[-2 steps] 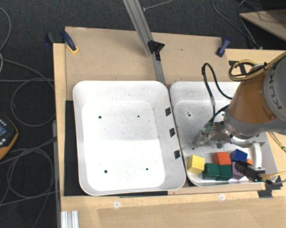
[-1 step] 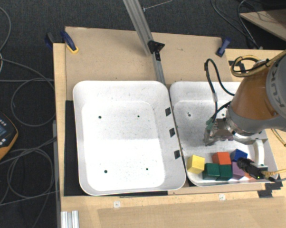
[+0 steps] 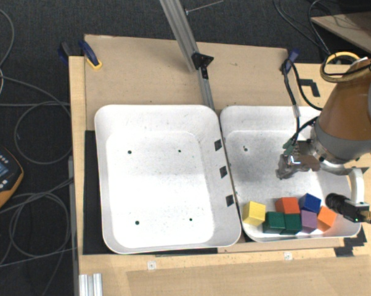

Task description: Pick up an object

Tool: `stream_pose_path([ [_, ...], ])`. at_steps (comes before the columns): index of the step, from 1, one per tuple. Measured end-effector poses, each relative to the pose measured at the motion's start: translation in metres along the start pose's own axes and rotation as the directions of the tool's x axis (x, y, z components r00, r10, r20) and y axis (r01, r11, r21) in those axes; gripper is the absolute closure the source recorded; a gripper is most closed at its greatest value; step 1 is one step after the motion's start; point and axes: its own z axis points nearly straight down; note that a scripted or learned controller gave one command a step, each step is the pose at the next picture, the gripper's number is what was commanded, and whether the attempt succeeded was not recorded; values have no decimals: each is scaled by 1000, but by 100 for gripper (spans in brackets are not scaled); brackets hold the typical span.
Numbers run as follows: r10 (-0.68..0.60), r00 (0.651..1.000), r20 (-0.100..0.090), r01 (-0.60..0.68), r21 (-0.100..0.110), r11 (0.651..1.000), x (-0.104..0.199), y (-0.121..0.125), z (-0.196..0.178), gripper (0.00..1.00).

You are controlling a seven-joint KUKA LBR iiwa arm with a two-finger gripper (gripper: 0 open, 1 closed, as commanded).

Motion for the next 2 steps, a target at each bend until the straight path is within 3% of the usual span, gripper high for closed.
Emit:
stream_pose_path([
  [2,-1,1000,-1,1,1,1000,-3,1,-81,100],
])
